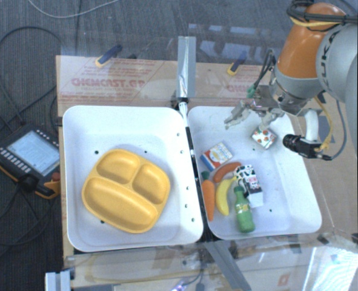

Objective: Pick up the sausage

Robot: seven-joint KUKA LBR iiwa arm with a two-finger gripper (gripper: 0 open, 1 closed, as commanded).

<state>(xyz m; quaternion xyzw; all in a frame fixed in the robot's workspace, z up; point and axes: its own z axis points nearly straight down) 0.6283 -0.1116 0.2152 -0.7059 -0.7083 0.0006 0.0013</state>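
Observation:
The sausage (227, 170) is a short reddish-orange link lying in the right bin (300, 187) near its left wall. It sits between a small red, white and blue box (217, 156) and a cow-patterned carton (249, 180). My gripper (249, 120) hangs over the far part of the right bin, well beyond the sausage and apart from it. It is open, its fingers spread with nothing between them. A small white carton with red and green print (263, 138) lies just under the right finger (268, 121).
Beside the sausage lie an orange carrot (209, 199), a yellow banana (223, 197) and a green bottle (245, 214). The left bin (82, 126) holds a yellow divided plate (126, 190). A teach pendant (27, 156) rests left of the bench.

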